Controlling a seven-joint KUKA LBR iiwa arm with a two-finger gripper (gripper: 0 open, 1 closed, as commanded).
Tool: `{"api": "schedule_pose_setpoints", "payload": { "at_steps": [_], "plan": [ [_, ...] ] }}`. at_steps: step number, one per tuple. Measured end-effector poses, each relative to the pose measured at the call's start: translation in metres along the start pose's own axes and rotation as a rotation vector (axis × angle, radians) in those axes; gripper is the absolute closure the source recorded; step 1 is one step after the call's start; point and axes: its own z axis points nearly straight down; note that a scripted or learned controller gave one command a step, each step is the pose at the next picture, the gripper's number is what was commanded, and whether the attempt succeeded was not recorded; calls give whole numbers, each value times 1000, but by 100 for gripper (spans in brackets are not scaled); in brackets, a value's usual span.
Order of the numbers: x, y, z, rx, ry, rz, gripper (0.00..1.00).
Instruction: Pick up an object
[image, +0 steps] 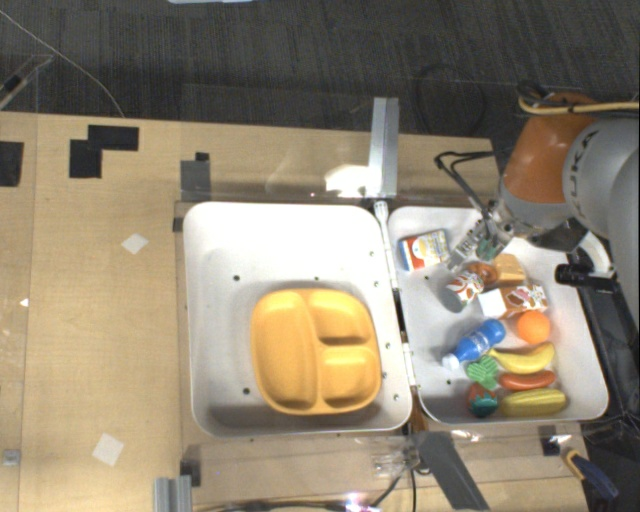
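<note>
toy food pile (505, 345) crowds right white bin (430, 352); gripper (480, 243) hovers low over its top edge, fingers' state unclear, nothing visibly held.

The arm (585, 165) is cut off at the right edge.

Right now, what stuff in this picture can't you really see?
- Gripper: small and blurry in the camera view; whether it holds anything is unclear.
- Small carton: its label is too small to read.
- Green toy: partly covered by the blue bottle and neighbouring toys.
- Arm: cut off by the right edge.
</note>
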Motion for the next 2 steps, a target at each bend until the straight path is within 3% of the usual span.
{"api": "schedule_pose_setpoints", "payload": {
  "at_steps": [1, 2],
  "plan": [
    [25, -3, -62, 5, 7, 108, 100],
    [24, -1, -69, 7, 7, 100, 100]
  ]
}}
